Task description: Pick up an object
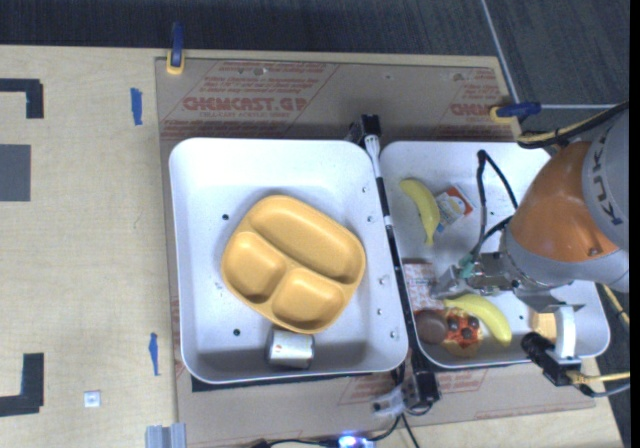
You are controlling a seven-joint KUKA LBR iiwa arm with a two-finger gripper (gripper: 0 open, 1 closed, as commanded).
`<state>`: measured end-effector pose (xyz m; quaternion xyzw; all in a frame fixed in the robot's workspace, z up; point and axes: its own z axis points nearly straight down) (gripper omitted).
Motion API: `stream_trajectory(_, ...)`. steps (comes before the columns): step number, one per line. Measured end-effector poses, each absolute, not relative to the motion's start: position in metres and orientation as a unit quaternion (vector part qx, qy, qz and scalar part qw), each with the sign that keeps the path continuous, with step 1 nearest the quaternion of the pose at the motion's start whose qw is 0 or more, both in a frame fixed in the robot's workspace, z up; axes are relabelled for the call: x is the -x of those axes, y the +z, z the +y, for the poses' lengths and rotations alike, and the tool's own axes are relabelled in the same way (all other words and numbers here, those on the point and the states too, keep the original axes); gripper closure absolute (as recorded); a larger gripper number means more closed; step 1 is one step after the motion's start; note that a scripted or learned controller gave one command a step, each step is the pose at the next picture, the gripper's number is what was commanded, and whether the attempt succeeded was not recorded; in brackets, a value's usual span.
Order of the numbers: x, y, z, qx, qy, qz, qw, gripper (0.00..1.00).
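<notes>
Over the right bin (600, 331), we are watching the grey and orange arm (565, 221) reaching down from three o'clock, its gripper (468, 278) hanging low among the clutter near the bin's centre. Whether that gripper is released or clamped, we cannot tell; nothing is visibly lifting clear of the bin floor, so we are judging the pick as not yet made. Just below the tool, toward five o'clock, a banana (487, 313) is lying beside a small red and orange toy (460, 328). A second banana (421, 206) is resting near the bin's twelve o'clock end, with a white and orange packet (455, 203) just beside it at three o'clock. Across the divide, the left bin (195, 236) is holding a yellow divided tray (292, 261) at its centre and a small silver block (290, 349) at six o'clock, both well apart from the arm. What is remaining, by our reading, is the whole grasp and lift, most likely of the lower banana or its neighbour.
</notes>
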<state>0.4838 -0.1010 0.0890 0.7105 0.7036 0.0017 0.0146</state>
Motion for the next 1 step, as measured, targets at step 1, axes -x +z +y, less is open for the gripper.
stream_trajectory(1,-0.4838,0.0889,-0.1023,-0.710,0.0021,0.704,0.013,0.00)
